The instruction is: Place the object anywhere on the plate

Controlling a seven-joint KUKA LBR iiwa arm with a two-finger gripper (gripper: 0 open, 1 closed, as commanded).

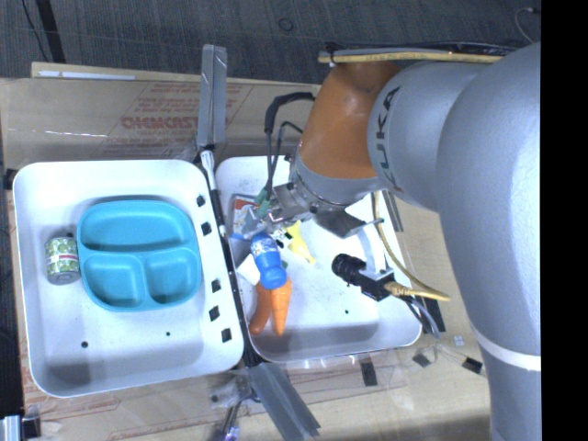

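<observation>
Plate (138,251): blue, three compartments, flat in the left bin, well off to the gripper's left in view

Grey arm (441,136) with orange band, reaching in from the right, bent down over the right bin

Left bin (110,361): white, shallow, left of the gripper, bearing the plate

Right bin (340,333): white, directly beneath the gripper

Gripper (276,214): low over the upper left part of the right bin; open or closed, cannot tell

Blue bottle (269,263): white cap, tilted, just below the gripper in view, lower end touching the carrot; gripped or loose, cannot tell

Orange carrot (273,309): farther below the gripper, near the right bin's left wall

Green-labelled can (62,257): far left of the gripper, just beside the plate's left edge

Small yellow piece (298,243): just right of the bottle, close under the gripper
</observation>
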